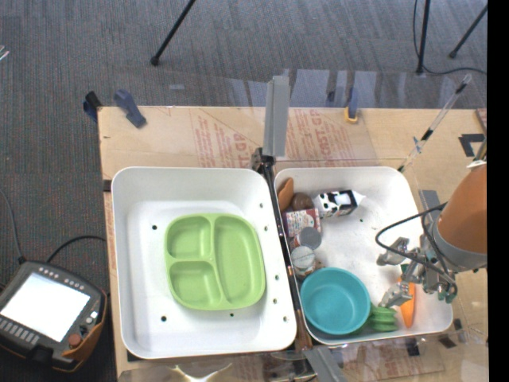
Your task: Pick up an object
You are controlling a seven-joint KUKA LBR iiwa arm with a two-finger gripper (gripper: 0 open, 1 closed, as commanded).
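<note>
My gripper (417, 291) is low in the right bin (382, 183), at its front right corner, and stands open. An orange carrot (409, 312) lies right under it against the front wall, with its upper end between the fingertips (393, 298). Just left of the carrot lies a green pod-shaped toy (382, 318). A blue bowl (336, 301) sits at the front of the same bin. A black and white cow toy (338, 202) lies at the back of the bin. The arm's wrist hides the bin's right wall.
Along the right bin's left wall stand a brown item (285, 191), a red-labelled packet (303, 224) and a small can (303, 258). The left bin (135, 213) holds a green divided plate (215, 261). A tablet (46, 309) lies on the floor at left.
</note>
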